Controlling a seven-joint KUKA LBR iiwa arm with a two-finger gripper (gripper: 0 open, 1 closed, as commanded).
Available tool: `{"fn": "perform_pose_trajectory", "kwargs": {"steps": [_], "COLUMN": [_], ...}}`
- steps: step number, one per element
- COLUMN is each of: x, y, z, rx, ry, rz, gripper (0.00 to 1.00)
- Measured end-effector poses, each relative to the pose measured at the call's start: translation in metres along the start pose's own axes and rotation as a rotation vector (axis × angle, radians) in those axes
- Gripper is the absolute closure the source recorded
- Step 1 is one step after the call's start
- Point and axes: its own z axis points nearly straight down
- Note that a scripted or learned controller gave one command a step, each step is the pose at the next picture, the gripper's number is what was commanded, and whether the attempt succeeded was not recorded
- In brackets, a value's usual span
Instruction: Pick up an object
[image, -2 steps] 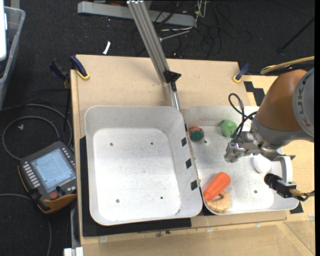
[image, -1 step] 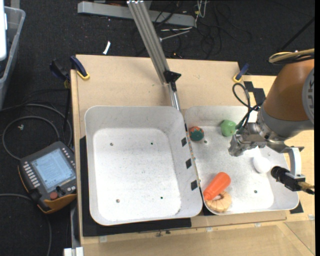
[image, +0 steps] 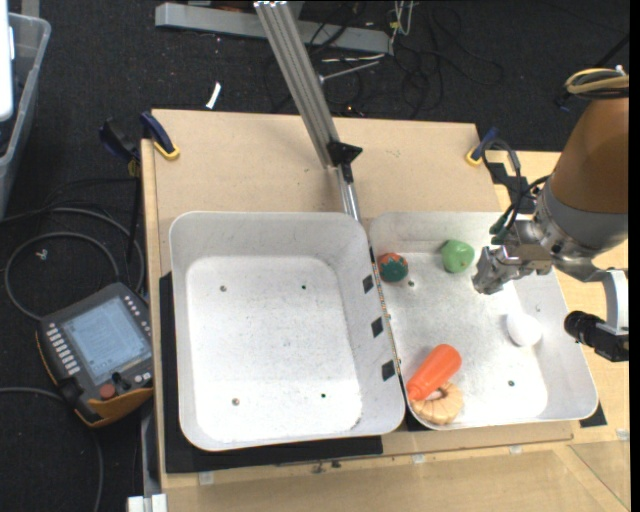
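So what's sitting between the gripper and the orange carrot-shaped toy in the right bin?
In the camera view, bare bin floor lies between the gripper and the orange toy; the white ball sits off to the side.

Matt wooden worktop (image: 270, 165), smooth white plastic bins (image: 200, 240), glossy orange carrot (image: 434, 370), metal pincer (image: 487, 277).

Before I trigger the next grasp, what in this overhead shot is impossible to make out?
- Gripper: seen from above, its own wrist body covers the fingertips, so finger state is unreadable.
- Arm: cut off by the right edge.
- Beige object: partly covered by the orange carrot-shaped toy; its type is unclear.
- Small red-and-green object: too small to identify.
- White object: pale against the right bin, outline faint.
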Motion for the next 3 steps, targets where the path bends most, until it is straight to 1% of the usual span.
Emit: {"fn": "perform_pose_trajectory", "kwargs": {"steps": [2, 3], "x": [0.12, 0.165], "y": [0.012, 0.01], "z": [-0.001, 0.01], "rx": [0.005, 0.01], "ry": [0.003, 0.003], "rz": [-0.005, -0.004], "gripper": [1.0, 1.0]}}
